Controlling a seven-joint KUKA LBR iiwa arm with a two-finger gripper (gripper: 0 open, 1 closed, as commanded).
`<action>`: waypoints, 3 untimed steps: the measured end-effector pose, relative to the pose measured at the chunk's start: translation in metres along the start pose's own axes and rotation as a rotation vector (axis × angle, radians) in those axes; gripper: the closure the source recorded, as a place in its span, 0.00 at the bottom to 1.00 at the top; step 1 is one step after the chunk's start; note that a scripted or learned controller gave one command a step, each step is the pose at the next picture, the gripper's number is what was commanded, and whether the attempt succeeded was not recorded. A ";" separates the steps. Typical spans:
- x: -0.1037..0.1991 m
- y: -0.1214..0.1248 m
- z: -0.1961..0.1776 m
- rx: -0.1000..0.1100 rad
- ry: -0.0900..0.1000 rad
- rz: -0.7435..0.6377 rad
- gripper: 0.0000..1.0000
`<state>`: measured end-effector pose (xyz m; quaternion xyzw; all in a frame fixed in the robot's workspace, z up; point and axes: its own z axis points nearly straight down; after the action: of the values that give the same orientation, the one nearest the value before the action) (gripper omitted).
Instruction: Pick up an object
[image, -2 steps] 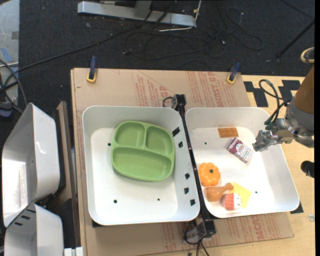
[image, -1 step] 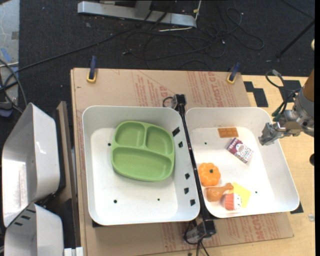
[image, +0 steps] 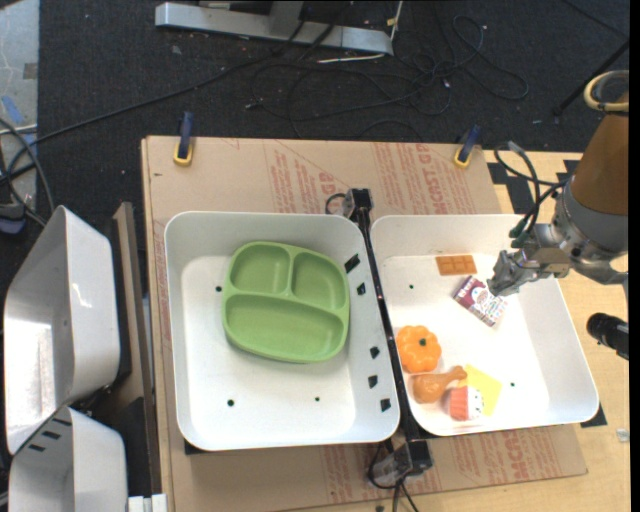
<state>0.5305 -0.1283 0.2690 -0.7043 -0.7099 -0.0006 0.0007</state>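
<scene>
Gripper (image: 503, 277) over right bin (image: 560, 330), touching snack packet (image: 480, 301); finger state unclear. Cracker (image: 456, 265), pumpkin (image: 419, 347) near.

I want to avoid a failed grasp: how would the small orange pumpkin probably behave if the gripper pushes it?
The pumpkin looks round and ribbed, so it may roll rather than slide. It seems to touch the toy drumstick, which it could nudge. It is probably light plastic.

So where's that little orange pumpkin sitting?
The pumpkin sits in the right bin, near its left wall, just above the drumstick and below the cracker.
</scene>
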 end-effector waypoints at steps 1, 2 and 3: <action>0.055 -0.005 -0.004 0.000 0.000 -0.001 1.00; 0.109 -0.007 0.014 0.002 0.000 0.000 1.00; 0.165 -0.012 0.010 0.000 0.000 -0.001 1.00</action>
<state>0.5173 0.0370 0.2590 -0.7038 -0.7104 -0.0006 0.0005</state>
